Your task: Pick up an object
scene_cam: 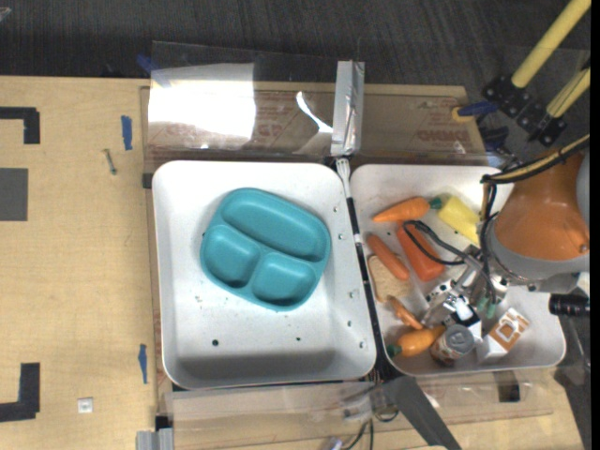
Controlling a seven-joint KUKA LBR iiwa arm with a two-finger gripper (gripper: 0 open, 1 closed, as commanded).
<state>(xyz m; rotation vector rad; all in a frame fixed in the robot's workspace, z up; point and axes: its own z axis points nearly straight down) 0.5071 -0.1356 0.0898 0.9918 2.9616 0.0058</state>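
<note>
A light wooden bench top (66,279) fills the left of the overhead view, marked with black tape corners and small blue tape strips. To its right sits the left shallow white plastic bin (178,345), holding a teal plastic divided plate (265,247) with three compartments, lying flat near the bin's middle. A clear plastic sheet (244,115) stands behind the bins, glaring with reflected light. Next comes the right shallow white plastic bin (548,345), crowded with small toys. Along its left side lie a thin orange carrot-shaped toy (388,256) and, further back, a larger orange plastic carrot with a green tip (403,211). A red-orange block-shaped toy (422,256) lies just right of them, with a black cable looping over it, and a pale yellow rounded toy (457,216) rests near the back wall. At the bin's front lies an orange rounded toy with a green end (415,342), touching a small grey metal can (456,342) seen end-on. The metal two-finger gripper (459,306) hangs directly above and just behind this can and the orange toy, very close to them; whether anything is clamped in it, or how wide it stands, cannot be told from this angle. A small orange-and-white square item (509,329) lies just right of the gripper. The grey arm with an orange band (544,218) comes in from the right edge.
</note>
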